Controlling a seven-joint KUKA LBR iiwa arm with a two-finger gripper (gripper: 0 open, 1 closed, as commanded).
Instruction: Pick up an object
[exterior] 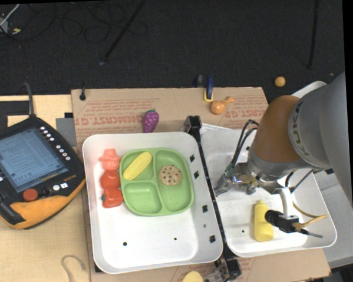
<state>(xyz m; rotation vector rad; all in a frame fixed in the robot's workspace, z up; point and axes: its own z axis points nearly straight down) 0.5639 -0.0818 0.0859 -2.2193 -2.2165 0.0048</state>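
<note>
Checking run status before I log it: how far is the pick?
Done: the grey arm has reached into the right white bin. In hand: nothing visibly held; its pincer sits low over the bin floor, apart from the yellow block-shaped object. Left: grasp and lift an object.

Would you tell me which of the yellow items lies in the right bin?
The yellow block near the right bin's front; the corn sits in the green tray, and another yellow piece lies outside the bins.

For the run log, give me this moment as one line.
gripper: low in right bin | yellow object: lying in right bin, ungrasped | green tray: left bin
</note>
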